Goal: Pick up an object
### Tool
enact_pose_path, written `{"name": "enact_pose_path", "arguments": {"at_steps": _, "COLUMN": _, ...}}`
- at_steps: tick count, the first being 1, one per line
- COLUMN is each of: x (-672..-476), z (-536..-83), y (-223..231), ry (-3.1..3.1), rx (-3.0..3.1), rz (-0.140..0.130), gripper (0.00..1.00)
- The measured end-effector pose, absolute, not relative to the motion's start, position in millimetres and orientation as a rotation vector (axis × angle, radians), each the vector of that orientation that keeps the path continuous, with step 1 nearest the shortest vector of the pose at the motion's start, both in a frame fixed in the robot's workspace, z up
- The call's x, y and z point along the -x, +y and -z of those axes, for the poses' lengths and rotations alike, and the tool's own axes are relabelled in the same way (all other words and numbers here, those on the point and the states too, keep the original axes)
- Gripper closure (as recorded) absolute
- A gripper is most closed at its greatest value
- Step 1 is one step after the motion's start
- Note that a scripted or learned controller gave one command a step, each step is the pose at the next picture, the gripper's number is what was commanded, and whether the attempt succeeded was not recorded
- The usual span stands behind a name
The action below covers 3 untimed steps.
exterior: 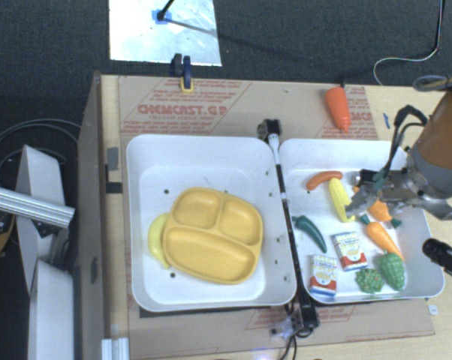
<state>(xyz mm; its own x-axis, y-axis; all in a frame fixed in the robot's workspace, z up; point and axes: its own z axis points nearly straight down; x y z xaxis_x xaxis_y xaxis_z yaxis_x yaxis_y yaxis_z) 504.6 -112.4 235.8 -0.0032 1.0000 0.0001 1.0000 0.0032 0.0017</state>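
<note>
Grey jaws [359, 203], their spread impossible to tell, hover in the right bin [406, 153] just beside the yellow corn [339, 199] and carrot [383, 235]

Around the yellow corn [338, 199] we find crowding: an orange sausage [323, 178] just above, a carrot [382, 238] and the gripper [361, 205] to its right, small cartons [349, 250] below. Left of it, toward the green pepper [310, 232], bare floor of the right bin [301, 163] offers passage.

Bright, even overhead light washes out the white bins [211, 152]. A metal sheet [164, 21] up top glares. Shadows stay soft. The picture is slightly grainy, darker at the floor.
</note>
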Motion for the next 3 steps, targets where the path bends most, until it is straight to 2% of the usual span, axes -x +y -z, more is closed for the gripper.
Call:
{"name": "enact_pose_path", "arguments": {"at_steps": 1, "x": -569.2, "z": -134.3, "y": -139.2, "ry": 2.224, "rx": -2.222, "rz": 0.003, "gripper": 0.0}}
{"name": "enact_pose_path", "arguments": {"at_steps": 2, "x": -574.8, "z": -84.0, "y": -146.8, "ry": 2.222, "rx": -2.22, "rz": -0.001, "gripper": 0.0}}
{"name": "enact_pose_path", "arguments": {"at_steps": 3, "x": -575.7, "z": -94.7, "y": -146.8, "ry": 2.222, "rx": -2.218, "rz": -0.003, "gripper": 1.0}}
